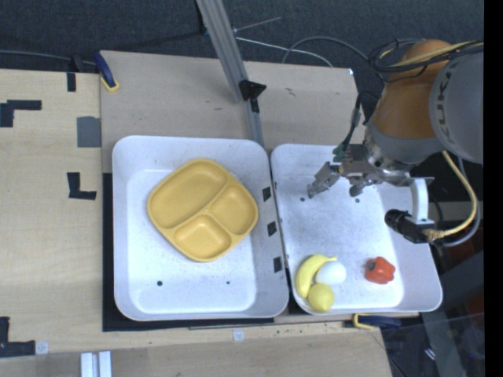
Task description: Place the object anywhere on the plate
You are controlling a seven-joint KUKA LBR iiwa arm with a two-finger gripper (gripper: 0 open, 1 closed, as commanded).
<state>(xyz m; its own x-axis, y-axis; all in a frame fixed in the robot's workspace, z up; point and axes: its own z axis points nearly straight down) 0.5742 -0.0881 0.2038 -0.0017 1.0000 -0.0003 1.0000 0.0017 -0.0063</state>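
Two white bins sit side by side on the bench (47, 210). From the right the arm (416, 100) reaches over the right bin (346, 218), its pincer (342, 181) apart and empty above bare floor. Banana (310, 269), egg (332, 273), lemon (321, 297) and red pepper (380, 270) lie near that bin's front; the yellow plate (203, 209) sits in the left bin (189, 289).

A robotics lab. A wooden bench (47, 234) marked with black tape carries 2 white bins (196, 309), the nearer one under the gripper (339, 181) and the other beyond it. Loose cables (314, 49) trail over dark carpet (94, 10) behind the arm (424, 93), beside a metal pole (224, 42).
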